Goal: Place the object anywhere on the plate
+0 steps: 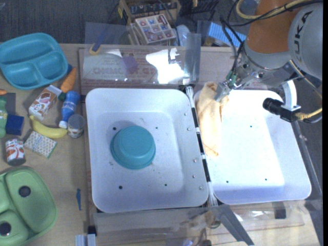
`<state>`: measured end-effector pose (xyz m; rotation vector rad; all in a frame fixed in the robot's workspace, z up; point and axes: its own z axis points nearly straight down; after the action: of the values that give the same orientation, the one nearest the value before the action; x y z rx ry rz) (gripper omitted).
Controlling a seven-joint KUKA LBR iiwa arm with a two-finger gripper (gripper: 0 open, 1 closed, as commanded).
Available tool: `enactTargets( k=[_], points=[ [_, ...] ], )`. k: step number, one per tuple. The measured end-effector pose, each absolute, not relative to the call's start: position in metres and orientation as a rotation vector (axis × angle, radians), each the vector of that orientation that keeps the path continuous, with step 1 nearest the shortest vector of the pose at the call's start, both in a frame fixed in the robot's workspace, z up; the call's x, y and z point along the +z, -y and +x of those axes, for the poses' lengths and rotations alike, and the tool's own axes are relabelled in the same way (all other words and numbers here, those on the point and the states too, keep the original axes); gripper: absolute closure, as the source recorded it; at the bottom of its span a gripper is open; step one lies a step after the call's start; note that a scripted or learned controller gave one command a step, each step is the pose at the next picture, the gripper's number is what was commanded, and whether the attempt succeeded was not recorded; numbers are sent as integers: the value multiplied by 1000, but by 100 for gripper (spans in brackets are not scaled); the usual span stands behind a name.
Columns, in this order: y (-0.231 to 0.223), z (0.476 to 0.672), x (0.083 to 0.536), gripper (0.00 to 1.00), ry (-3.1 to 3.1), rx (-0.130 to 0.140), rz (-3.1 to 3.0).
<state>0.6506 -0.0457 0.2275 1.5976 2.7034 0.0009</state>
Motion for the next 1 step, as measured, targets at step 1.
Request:
enactTargets(
  k=[1],
  points=[
    [-36,600,186,100,-2904,5,1188]
  ],
)
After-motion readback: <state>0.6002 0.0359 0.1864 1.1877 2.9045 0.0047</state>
